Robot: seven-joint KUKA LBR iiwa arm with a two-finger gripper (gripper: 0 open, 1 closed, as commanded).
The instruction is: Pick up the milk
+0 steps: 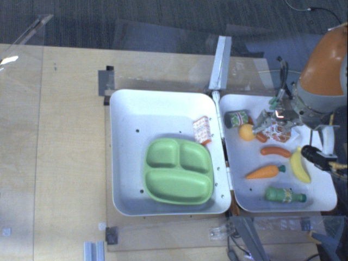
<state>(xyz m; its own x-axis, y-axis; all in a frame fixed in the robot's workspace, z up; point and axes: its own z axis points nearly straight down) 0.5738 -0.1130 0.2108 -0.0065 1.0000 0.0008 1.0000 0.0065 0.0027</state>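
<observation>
you had the claw (275, 116) low in the right bin (326, 200), near that bin's far edge, right over a red-and-white packet (283, 131) that i took to be the milk. the claw's metalwork covered the packet's far side, so i could not tell whether the claw was apart, together or clamped on anything, and nothing showed the packet lifted off the bin floor.

by my reading, you were at the grasp step: reach made, pickup not yet proven.

a yellow fruit (246, 132) and a green-labelled can (237, 118) sat just beside the packet on the side of the wall shared with the other bin. a sausage (275, 151) lay just on its near side, with a banana (299, 166), a carrot (265, 172) and a green bottle (284, 195) nearer the bench's near edge.

be warned: a second red-and-white carton (202, 129) lay in the left bin (125, 145), against its right wall beside the green plate (178, 171). if that one was the milk, you were in the wrong bin.

the next move called for a firm close on the packet alone, then a straight lift clear of the sausage and fruit. only that lift would have shown you whether the packet came up.
</observation>
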